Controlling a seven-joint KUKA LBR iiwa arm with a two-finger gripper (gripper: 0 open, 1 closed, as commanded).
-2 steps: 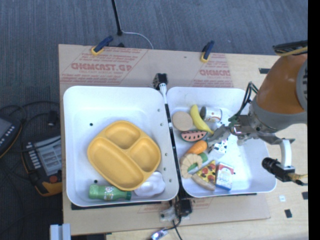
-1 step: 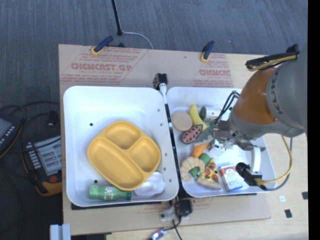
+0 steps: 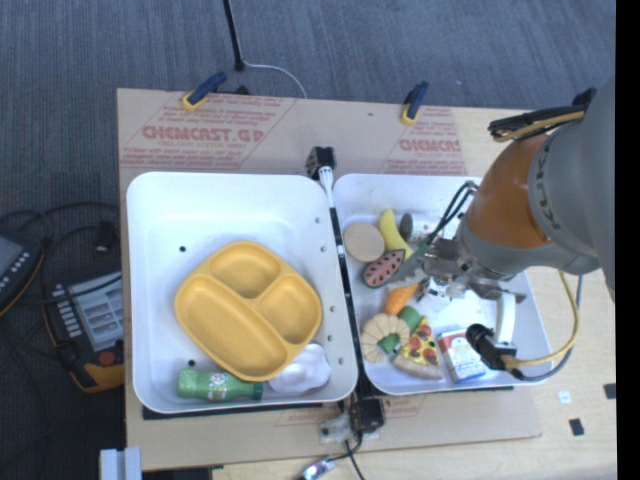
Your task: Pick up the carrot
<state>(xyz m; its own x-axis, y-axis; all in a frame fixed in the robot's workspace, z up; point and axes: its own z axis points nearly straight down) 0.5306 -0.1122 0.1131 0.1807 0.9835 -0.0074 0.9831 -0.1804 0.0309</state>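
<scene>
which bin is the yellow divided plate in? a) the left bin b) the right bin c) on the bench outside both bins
a: the yellow divided plate lies in the left bin, beside a green bottle, while the carrot and the other toy foods sit in the right bin.

Yellow divided plate [image 3: 248, 309] sitting tilted in the left bin [image 3: 160, 208], taken here as the landmark. Just below the plate, a green bottle [image 3: 220, 384] lying on its side, with a white cloth [image 3: 305, 370] touching the plate's lower right rim. Well right of the plate, in the right bin [image 3: 530, 328]: round tan slice [image 3: 363, 240], banana [image 3: 391, 229], pizza slice [image 3: 420, 350], cookie-like piece [image 3: 381, 336], small red-and-white carton [image 3: 463, 355].
</scene>
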